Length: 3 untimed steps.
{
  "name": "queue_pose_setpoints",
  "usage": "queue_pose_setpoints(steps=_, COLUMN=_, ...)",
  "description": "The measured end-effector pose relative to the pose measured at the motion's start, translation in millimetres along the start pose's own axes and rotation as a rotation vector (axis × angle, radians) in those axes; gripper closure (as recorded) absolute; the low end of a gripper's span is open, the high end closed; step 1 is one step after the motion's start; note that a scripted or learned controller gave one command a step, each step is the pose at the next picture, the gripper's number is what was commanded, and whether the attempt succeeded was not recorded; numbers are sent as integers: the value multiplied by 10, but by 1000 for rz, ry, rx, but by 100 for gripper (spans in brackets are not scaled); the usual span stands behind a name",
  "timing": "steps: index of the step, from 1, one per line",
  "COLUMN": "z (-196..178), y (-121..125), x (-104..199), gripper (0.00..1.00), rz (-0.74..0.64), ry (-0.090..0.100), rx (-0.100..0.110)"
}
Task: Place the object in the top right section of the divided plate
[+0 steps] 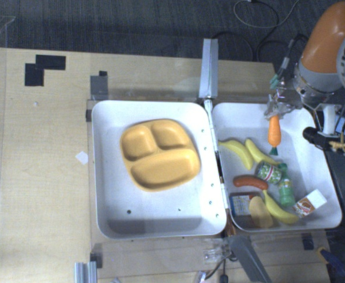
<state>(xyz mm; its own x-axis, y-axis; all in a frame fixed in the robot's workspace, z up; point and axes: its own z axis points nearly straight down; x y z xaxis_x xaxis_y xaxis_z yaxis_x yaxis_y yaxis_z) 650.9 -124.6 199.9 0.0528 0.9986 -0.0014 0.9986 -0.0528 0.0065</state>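
A yellow divided plate [159, 155] lies in the left bin [108, 211], with two small sections at its far side and one large section nearer me. Its top right section [173, 135] holds nothing. My gripper [277, 112] hangs over the far part of the right bin [331, 214]. It is shut on the top of an orange carrot [274, 132]. The carrot hangs upright below the fingers with its green end pointing down, just above the other items.
In the right bin lie two bananas [238, 151], a sausage [250, 183], a green-labelled can [269, 172], a green bottle [285, 192], a third banana [278, 211] and small boxes [309, 203]. A metal divider [208, 75] stands between the bins.
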Motion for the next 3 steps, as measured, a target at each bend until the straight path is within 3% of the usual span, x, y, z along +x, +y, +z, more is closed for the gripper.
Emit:
queue_pose_setpoints(steps=1, z=-1, y=0, x=0, gripper=0, rz=0, ry=0, rx=0)
queue_pose_setpoints(steps=2, z=-122, y=21, x=14, gripper=100, rz=-6, ry=-1, rx=-6)
queue_pose_setpoints(steps=3, z=1102, y=-122, x=29, gripper=100, rz=454, ry=1, rx=2)
